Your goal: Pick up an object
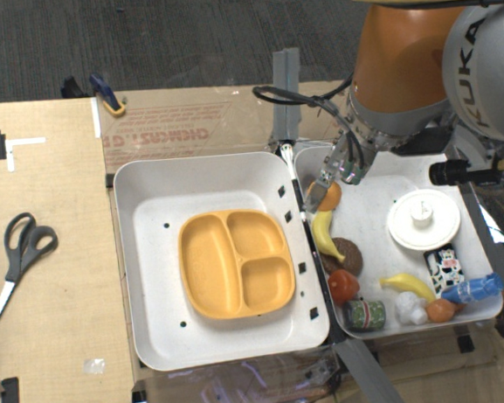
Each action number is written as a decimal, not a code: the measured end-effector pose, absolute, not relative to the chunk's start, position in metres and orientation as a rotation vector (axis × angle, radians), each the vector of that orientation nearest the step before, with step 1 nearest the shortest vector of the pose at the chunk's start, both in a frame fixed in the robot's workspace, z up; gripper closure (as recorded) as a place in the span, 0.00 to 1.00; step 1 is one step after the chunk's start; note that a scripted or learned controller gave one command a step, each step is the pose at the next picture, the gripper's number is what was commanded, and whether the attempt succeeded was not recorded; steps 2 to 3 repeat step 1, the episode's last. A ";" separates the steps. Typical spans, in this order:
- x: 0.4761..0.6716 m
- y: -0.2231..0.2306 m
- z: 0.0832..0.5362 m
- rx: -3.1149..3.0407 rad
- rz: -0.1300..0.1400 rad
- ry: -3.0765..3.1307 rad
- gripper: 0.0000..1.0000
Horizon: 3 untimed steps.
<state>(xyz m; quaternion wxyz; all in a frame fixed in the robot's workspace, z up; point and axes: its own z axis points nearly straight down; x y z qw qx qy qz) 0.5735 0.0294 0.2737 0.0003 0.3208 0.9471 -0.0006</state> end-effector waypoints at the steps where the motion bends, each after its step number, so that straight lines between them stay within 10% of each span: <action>1: 0.575 0.029 0.283 1.003 -0.004 2.974 1.00; 3: 0.575 0.029 0.283 1.003 -0.004 2.974 1.00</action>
